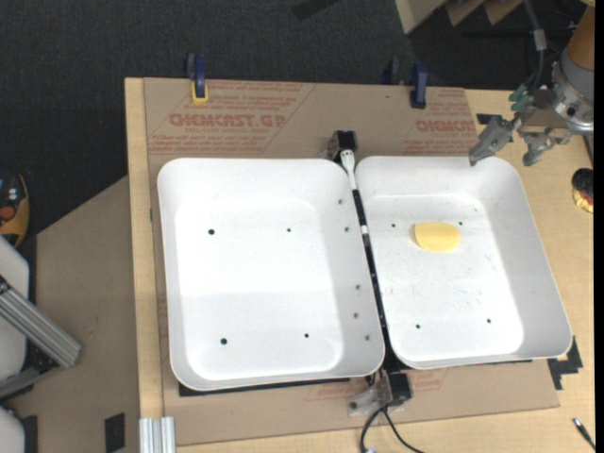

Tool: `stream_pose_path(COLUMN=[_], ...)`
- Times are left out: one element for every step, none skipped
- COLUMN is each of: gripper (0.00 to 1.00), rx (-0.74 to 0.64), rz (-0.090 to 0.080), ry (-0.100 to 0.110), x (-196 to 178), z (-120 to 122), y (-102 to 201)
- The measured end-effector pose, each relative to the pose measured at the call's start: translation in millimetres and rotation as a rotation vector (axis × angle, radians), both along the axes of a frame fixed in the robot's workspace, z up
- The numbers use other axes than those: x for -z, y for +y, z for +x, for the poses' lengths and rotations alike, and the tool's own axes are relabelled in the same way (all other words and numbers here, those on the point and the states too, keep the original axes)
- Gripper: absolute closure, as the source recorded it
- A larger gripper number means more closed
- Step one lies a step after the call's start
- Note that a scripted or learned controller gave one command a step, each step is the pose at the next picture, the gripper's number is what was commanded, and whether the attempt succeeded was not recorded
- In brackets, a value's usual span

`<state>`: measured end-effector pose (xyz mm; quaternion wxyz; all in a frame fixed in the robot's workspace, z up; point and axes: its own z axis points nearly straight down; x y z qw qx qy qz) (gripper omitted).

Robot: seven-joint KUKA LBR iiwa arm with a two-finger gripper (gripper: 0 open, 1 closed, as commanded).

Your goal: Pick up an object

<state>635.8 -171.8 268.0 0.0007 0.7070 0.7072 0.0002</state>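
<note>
The yellow object (437, 237) lies flat in the right bin (528, 262), toward twelve o'clock of its floor. The gripper (511, 144) hovers at its two o'clock, fingers spread, holding nothing — best to centre directly overhead, then descend straight before closing.

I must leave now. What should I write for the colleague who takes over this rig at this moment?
Hand: open, holding nothing, above the far right corner of the right bin.
Object: one yellow piece lies flat in the right bin, in its far half, apart from the hand.
Left bin: white, beside the right bin.
Done: nothing picked up yet.
Left: bring the hand over the yellow piece, lower it, close, lift.
</note>
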Motion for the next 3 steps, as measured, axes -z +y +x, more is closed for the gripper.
stream_pose_path(gripper=[1.00, 1.00, 1.00], rx=[-0.001, -0.006, -0.004], rz=[-0.001, 0.001, 0.000], ry=[-0.003, -0.002, -0.006], x=[-11, 5, -64], z=[1, 31, 29], y=[0, 75, 112])
